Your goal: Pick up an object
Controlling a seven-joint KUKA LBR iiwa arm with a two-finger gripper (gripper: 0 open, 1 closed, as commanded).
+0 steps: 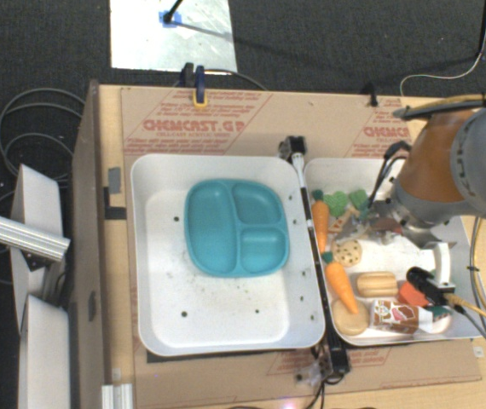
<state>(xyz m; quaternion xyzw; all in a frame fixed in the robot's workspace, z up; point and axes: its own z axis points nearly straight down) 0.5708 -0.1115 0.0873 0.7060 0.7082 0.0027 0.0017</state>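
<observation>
Brown-and-white toy carton (394,314) lies nearest, on its side along the front wall of the right white bin (386,258), with a round tan disc (350,321) just to its left in the front corner. Behind the carton rests a pale tan toy bun (375,283), and beside that a short orange toy carrot (339,285) lies at a slant. A small red-orange piece (412,296) sits just right of the bun. Farther back comes a round chocolate-chip toy cookie (348,250), and a long orange toy carrot (321,221) lies along the bin's left wall.

The gripper (369,221) hangs low over the middle of this bin, close to the cookie and to the green leafy toy pieces (338,201) at the back. Whether it is spread or pressed together I cannot tell, and nothing can be made out in its grasp. All the pickable toys lie in the right bin.

The left white bin (226,318) holds a teal plastic plate with three compartments (236,227), lying flat near its middle. Both bins stand on a printed cardboard sheet (226,113). At the sheet's far edge sits a blue-and-yellow clamp (196,83), and beyond it, on the dark floor, a silvery foil sheet (175,24).
</observation>
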